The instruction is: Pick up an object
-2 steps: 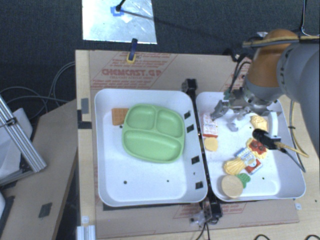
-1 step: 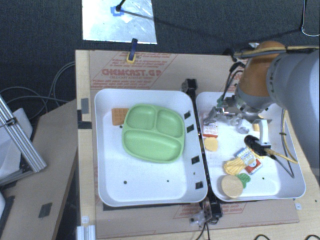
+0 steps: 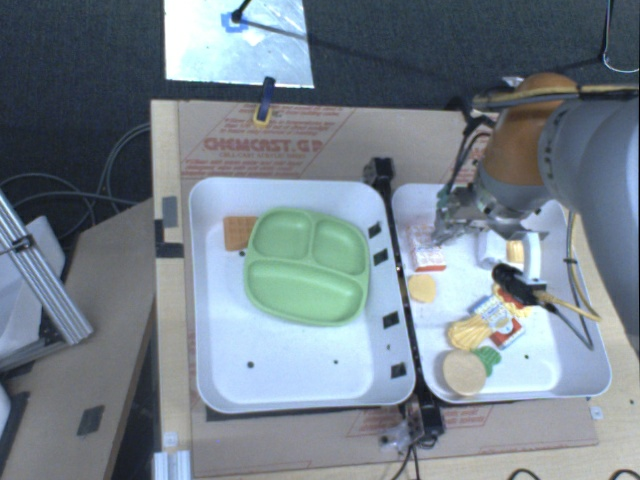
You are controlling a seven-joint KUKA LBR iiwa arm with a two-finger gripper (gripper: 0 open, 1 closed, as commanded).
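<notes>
Camera view: upright red-white carton (image 3: 429, 258).

Two white bins (image 3: 210, 298) looked like smooth, slightly glossy plastic. A pale green divided tray (image 3: 305, 266) had a matt plastic finish. Beneath lay a board (image 3: 300, 138) of tan cardboard, printed in red. At twelve o'clock, a square sheet (image 3: 238, 28) shone like foil. The arm (image 3: 590, 158) appeared smooth grey, with a glossy orange band (image 3: 515, 143).

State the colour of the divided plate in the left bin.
Light green; the divided plate shows plainly in the camera view.
</notes>
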